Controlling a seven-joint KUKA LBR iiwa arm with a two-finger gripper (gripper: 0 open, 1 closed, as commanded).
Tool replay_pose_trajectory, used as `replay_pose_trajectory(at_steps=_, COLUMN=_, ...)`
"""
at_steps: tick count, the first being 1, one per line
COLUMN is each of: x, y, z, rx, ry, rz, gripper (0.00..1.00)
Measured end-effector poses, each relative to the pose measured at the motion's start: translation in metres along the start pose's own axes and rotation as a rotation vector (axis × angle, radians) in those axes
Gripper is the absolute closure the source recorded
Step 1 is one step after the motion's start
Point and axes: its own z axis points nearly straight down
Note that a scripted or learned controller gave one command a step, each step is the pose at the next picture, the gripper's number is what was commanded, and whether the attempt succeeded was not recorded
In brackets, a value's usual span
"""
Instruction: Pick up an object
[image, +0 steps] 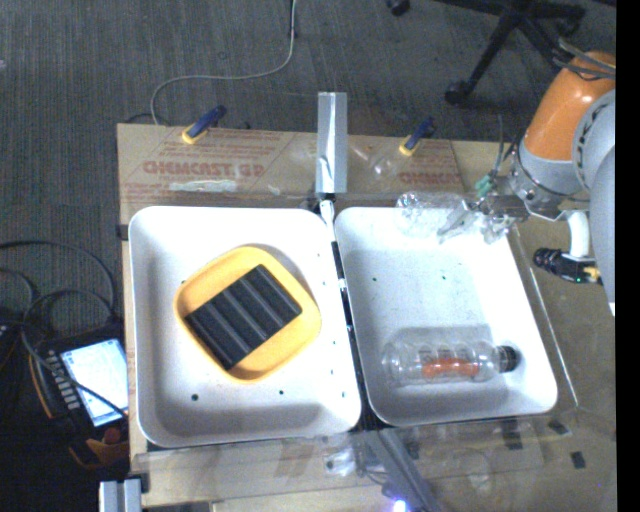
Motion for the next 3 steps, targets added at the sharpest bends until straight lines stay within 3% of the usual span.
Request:
replay_pose_trajectory(at_steps=1, x=0.034, y=-0.096, z=-0.017, rx=-0.010, ry=-0.011, rz=-0.107, gripper=0.00)
replay_pose_trajectory(at_steps=2, x=0.035, y=-0.096, z=-0.017, rx=-0.009, ry=-0.010, rz=-0.107, gripper=0.00)
replay_pose_trajectory(at_steps=3, x=0.026, y=-0.017, z=0.061, rx=-0.024, ry=-0.020, rz=-0.143, gripper=0.00)
